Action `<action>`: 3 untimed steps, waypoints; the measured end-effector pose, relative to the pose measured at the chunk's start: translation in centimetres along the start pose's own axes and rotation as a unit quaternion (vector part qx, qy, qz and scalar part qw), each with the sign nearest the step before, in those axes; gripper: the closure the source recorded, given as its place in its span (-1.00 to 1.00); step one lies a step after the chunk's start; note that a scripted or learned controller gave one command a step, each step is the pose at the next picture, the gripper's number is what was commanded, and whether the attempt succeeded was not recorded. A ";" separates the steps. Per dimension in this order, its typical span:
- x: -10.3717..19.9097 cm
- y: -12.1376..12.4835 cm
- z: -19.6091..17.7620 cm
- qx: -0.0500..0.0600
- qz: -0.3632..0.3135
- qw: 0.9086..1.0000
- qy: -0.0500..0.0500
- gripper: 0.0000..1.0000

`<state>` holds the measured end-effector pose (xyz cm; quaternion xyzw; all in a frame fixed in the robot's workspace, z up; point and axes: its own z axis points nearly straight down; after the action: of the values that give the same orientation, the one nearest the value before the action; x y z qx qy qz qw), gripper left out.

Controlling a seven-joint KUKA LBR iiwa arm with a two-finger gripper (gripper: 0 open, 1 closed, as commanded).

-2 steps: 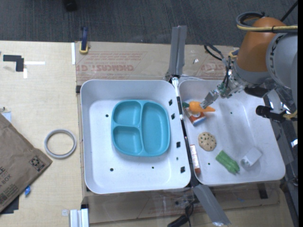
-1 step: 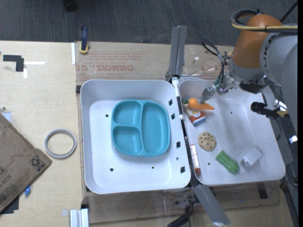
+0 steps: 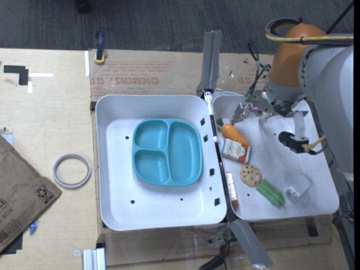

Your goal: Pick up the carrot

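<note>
While the arm hangs over the right-hand bin, we start at the far left of the bench, where a roll of tape [image 3: 71, 170] lies on the bare wood beside a brown cardboard box [image 3: 19, 193]. Next comes the left bin [image 3: 112, 207], which holds a teal divided plate [image 3: 167, 152]. Across the divider, in the right bin [image 3: 315, 204], we find the carrot [image 3: 234, 133] lying near the bin's left wall, its lower end touching or overlapping a small juice carton [image 3: 235, 149]; a cookie [image 3: 250, 175] and a green vegetable [image 3: 270, 193] sit further toward the front. The carrot's long axis runs on a slant from upper left to lower right, and which end is the tip we cannot make out. Just up and to the right of it hovers the gripper [image 3: 247, 110], under the orange wrist band; whether it is spread or closed we cannot tell, and we see nothing caught in it. In our judgement the step in hand is the approach. To do it well, we would have the gripper come down over the carrot's free upper half, away from the carton, with its closing line set across the slanted axis, and keep clear of the bin wall close by.
</note>
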<state>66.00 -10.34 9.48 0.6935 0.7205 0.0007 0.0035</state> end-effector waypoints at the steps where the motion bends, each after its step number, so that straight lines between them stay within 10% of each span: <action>1: 0.7 -4.1 0.2 0.003 0.071 0.997 0.001 -1.00; 2: 0.3 -11.0 0.2 0.003 -0.032 0.999 0.001 -1.00; 3: 5.5 -16.4 -9.7 0.003 -0.110 0.994 0.002 -1.00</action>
<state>49.33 -5.44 19.10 0.6100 0.7924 -0.0004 -0.0002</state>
